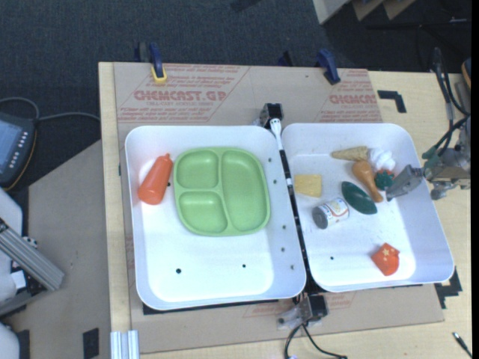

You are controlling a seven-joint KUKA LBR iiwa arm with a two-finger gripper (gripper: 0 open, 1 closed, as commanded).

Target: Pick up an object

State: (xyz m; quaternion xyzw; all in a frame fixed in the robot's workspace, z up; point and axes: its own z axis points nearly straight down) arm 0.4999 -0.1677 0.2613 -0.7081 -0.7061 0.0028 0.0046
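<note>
in the camera view the grey two-finger gripper (402, 181) sits at the right bin's (419, 268) right edge, right of frame centre; whether it grips, i cannot tell. just left lies an orange carrot-shaped toy (365, 176), long axis slanting upper left to lower right, touching a dark green oval (360, 198).

Two bins (142, 200) — one tray (222, 191), seven toys (386, 259).

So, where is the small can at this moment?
The small can lies on its side in the right bin, near that bin's left wall, just below the yellow block and left of the dark green object.
</note>
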